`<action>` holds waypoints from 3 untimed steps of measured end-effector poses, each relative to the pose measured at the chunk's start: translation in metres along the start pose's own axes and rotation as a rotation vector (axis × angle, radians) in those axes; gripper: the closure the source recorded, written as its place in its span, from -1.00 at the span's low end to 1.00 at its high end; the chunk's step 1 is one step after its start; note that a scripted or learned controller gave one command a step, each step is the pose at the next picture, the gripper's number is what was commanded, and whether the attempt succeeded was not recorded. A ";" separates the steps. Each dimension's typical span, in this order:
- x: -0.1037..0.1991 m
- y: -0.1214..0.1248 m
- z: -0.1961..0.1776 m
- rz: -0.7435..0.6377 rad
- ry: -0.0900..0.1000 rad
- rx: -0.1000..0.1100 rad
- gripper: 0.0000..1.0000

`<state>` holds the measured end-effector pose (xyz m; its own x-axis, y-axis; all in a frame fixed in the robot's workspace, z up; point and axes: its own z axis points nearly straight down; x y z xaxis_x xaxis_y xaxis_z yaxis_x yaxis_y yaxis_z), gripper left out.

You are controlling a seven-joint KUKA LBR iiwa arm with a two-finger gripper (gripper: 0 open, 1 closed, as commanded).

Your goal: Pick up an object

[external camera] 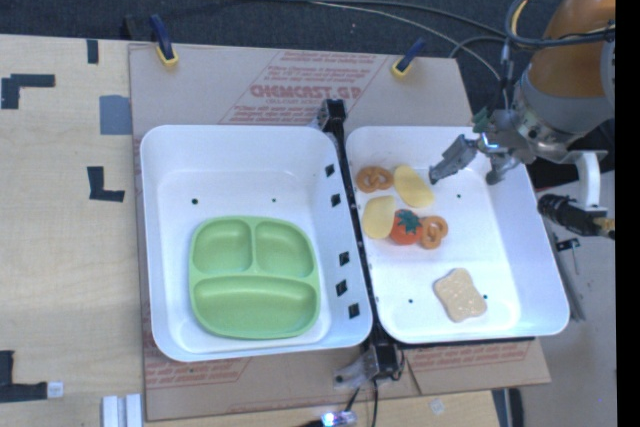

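Lying nearest the camera in the right bin (530,245) is a toast-shaped piece (460,295), with 2 pretzels (375,179), 2 pale yellow pieces (412,185) and a red tomato-like toy (404,227) clustering further back. Spreading wide and gripping nothing, the end effector (476,161) is hovering over that bin's far right part — just right of the cluster. A green 3-compartment tray (253,277) is sitting in the left bin (165,215) on the table (60,215).
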<state>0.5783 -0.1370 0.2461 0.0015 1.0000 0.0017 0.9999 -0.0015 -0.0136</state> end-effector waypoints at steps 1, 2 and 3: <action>0.000 0.002 -0.007 -0.003 -0.002 -0.012 -1.00; 0.002 0.005 0.036 -0.003 -0.002 -0.009 -1.00; 0.007 0.013 0.095 -0.004 -0.002 -0.007 -1.00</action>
<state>0.5900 -0.1298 0.1512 -0.0025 1.0000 -0.0001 1.0000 0.0025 -0.0061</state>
